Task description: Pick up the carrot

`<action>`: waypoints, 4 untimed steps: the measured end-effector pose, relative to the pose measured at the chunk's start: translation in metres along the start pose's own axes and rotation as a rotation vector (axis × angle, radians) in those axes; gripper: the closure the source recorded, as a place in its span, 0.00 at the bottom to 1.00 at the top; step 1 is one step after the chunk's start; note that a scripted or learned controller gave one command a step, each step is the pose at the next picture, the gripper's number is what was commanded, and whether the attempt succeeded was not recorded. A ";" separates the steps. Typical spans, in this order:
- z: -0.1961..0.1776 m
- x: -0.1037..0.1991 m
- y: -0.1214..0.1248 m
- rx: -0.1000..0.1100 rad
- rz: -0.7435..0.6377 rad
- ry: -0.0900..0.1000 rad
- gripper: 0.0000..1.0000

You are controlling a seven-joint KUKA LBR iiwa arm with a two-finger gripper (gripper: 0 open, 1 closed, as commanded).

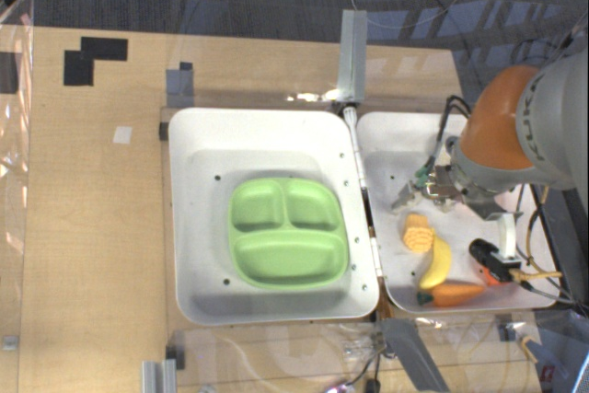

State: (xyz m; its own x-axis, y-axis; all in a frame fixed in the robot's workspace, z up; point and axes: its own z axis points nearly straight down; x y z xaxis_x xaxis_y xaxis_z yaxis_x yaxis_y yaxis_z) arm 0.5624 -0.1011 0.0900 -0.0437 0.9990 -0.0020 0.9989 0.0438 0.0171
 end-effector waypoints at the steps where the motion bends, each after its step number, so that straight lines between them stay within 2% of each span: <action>1: -0.001 0.014 -0.041 0.000 0.059 0.000 0.00; 2: -0.012 0.015 -0.038 -0.005 0.056 0.001 1.00; 3: -0.023 0.004 0.016 0.013 -0.059 0.003 1.00; 4: -0.095 0.086 0.091 0.012 -0.067 0.002 1.00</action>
State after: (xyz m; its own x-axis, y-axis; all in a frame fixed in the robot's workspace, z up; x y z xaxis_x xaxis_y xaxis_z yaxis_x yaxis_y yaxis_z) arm 0.6483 -0.0109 0.1861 -0.1102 0.9939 -0.0005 0.9939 0.1102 0.0054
